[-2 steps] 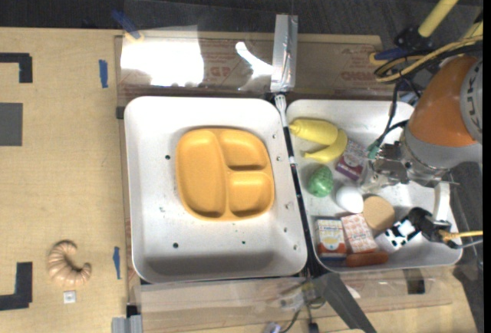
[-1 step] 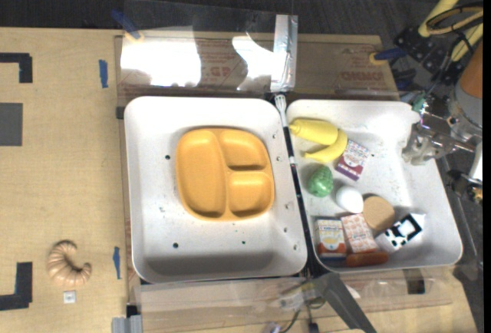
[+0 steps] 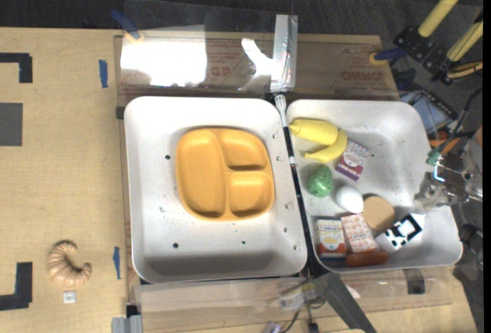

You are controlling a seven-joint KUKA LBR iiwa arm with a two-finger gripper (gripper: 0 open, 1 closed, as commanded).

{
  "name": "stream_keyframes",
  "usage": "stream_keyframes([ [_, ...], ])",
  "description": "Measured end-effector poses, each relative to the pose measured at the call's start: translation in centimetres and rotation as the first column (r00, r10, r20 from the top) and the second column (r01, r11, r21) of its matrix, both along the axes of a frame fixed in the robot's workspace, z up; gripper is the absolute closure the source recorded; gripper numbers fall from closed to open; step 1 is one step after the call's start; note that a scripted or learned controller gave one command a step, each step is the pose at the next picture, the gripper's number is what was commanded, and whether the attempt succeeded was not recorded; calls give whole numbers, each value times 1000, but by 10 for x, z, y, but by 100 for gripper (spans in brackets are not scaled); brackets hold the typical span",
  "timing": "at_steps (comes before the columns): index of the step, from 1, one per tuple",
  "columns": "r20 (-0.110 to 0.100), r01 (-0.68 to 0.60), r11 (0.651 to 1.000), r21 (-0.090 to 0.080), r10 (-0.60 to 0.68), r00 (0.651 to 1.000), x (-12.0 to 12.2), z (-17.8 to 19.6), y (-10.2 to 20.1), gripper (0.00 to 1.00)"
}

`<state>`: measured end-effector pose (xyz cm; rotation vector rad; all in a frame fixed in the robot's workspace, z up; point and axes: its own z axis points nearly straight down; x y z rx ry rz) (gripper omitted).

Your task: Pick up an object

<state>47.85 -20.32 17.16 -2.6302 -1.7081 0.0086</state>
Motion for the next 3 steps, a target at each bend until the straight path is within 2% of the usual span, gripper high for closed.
stream_keyframes([
  [1,3,-2,1000,1,2,1000,1,1,1,0],
  [2,38,24,1000,-14,-23,999,10,-60,47,0],
  [3,52,75,997,-16,-74,996,85,-64,77,0],
])
